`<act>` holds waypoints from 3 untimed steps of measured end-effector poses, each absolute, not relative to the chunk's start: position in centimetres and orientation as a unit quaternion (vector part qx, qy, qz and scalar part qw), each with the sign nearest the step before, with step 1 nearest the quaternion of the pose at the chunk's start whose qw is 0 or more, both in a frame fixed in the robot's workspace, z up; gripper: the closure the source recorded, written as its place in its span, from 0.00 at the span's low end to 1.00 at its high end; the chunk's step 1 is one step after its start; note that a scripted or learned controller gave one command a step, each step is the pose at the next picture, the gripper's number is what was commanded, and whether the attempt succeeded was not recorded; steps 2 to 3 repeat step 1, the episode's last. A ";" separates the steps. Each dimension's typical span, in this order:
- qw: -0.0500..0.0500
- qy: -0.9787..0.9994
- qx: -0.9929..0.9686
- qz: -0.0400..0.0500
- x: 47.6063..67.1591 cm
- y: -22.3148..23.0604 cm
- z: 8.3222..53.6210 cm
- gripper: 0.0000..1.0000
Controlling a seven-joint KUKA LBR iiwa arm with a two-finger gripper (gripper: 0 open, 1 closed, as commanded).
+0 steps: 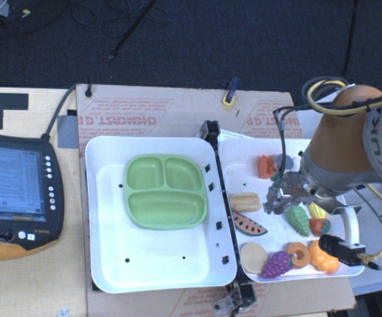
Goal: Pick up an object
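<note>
My gripper point(279, 199) hangs low over the right bin point(244, 152), just right of a tan bread roll point(245, 202) and left of a green vegetable point(298, 220). An orange toy point(266, 166) lies a little behind the gripper. In front of it lie a watermelon slice point(249, 224), a round beige biscuit point(253, 255), purple grapes point(277, 264), a doughnut point(298, 254) and an orange fruit point(324, 257). A small red and yellow piece point(318, 223) sits beside the green vegetable. Nothing is visibly held.
The left bin point(112, 243) carries a green divided plate point(166, 191). A black divider point(221, 203) separates the two bins. A teach pendant point(16, 187) lies at the far left of the bench. The arm's grey and orange body point(343, 137) covers the right bin's far right part.
</note>
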State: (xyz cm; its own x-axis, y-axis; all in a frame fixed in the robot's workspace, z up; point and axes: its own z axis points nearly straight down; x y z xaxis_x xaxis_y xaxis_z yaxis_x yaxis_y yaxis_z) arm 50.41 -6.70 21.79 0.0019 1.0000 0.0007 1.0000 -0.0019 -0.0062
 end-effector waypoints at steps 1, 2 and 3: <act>0.001 -0.707 -0.707 0.000 49.6 -6.5 23.7 1.00; 0.001 -0.707 -0.707 0.000 49.6 -6.5 23.7 1.00; 0.001 -0.707 -0.707 0.000 49.6 -6.5 23.7 1.00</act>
